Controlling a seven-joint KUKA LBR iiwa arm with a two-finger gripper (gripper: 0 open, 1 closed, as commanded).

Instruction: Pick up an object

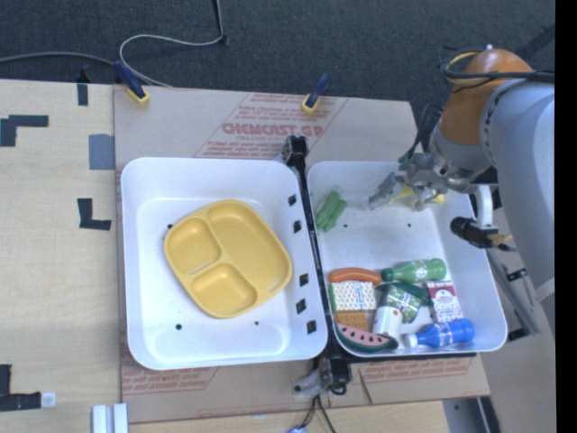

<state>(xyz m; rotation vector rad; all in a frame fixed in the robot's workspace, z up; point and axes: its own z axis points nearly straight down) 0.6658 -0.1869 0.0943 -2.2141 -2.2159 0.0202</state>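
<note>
Cardboard covers the table (pixel 180 124); right bin (pixel 469 233) holds a green pod (pixel 329 210) upper left, clutter along its bottom. Tool (pixel 406 189) hovers between, open, empty. Descending here likely closes on nothing.

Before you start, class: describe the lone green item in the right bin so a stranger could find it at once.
Take the right white bin. Its toys crowd the near edge, but the green piece lies apart by the divider at the bin's left wall. It is small, elongated, plain green and the one item lying alone.
</note>
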